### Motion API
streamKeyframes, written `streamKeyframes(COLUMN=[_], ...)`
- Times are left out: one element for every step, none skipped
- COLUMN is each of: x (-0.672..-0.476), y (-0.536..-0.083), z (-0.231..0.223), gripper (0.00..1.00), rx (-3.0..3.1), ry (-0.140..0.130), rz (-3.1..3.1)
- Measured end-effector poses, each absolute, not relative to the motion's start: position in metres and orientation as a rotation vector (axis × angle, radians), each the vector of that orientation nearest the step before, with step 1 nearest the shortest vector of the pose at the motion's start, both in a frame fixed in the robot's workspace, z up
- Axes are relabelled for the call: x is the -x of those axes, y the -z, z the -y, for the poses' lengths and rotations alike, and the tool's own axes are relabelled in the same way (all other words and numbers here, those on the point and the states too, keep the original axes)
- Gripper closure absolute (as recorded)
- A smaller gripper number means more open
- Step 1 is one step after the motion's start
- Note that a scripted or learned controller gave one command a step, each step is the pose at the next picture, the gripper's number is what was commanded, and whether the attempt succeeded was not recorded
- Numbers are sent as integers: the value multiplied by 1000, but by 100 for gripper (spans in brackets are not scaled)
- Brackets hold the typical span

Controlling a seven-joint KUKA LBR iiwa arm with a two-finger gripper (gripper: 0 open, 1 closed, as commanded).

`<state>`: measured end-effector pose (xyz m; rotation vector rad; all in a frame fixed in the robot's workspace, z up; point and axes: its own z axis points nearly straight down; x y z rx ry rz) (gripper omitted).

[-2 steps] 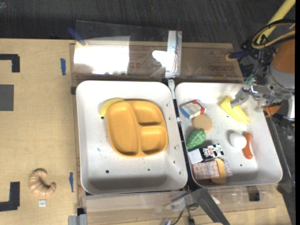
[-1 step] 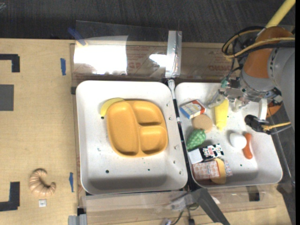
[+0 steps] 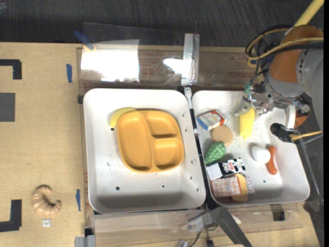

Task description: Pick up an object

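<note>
Wooden bench (image 3: pixel 41 86) bears two white bins. Nearest camera, below pincer: packet (image 3: pixel 230 187), black-white box (image 3: pixel 232 165), green toy (image 3: pixel 215 151), egg (image 3: pixel 260 153), carrot (image 3: pixel 272 160). Left of pincer: round biscuit (image 3: pixel 221 134), carton (image 3: pixel 211 118). Far left: orange divided tray (image 3: pixel 149 139) in left bin (image 3: pixel 97 153). Pincer (image 3: pixel 250 106) over right bin (image 3: pixel 295 184), just above upright yellow block (image 3: pixel 247 122); open or shut, cannot tell.

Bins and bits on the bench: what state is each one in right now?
Gripper: over the right bin's far end, above the yellow block; fingers unclear.
Yellow block: lying in the right bin.
Orange tray: right way up, compartments bare, in the left bin.
Green toy: lying beside the cookie.
Croissant: on the bench, outside both bins.
</note>
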<state>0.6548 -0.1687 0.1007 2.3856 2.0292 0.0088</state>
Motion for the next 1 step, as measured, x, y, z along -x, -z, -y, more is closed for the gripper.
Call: streamKeyframes(x=[-670], y=[-213], z=[44], gripper=[100], rx=[-2361], ry=[-18], rz=[-2064])
